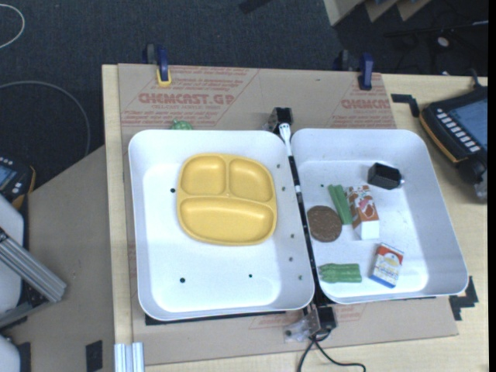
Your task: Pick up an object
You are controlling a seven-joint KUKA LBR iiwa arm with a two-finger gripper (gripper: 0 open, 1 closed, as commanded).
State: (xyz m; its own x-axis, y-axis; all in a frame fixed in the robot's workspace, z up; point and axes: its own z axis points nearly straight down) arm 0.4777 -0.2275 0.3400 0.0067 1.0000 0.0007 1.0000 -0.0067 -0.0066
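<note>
The right bin (434,215) holds several small objects. A black block (384,176) lies near its back. A green stick (339,203) and a red-and-white packet (364,210) lie side by side in the middle. A brown disc (324,223) rests by the bin's left wall. Toward the front sit a green rounded piece (340,273) and a small red-and-white box (387,265). The left bin (155,254) bears a yellow divided plate (227,199).
Both bins rest on a brown board (124,115) held by blue clamps at the back. A teach pendant (463,126) lies at the right edge. Cables and a metal bracket sit at the left, off the bench.
</note>
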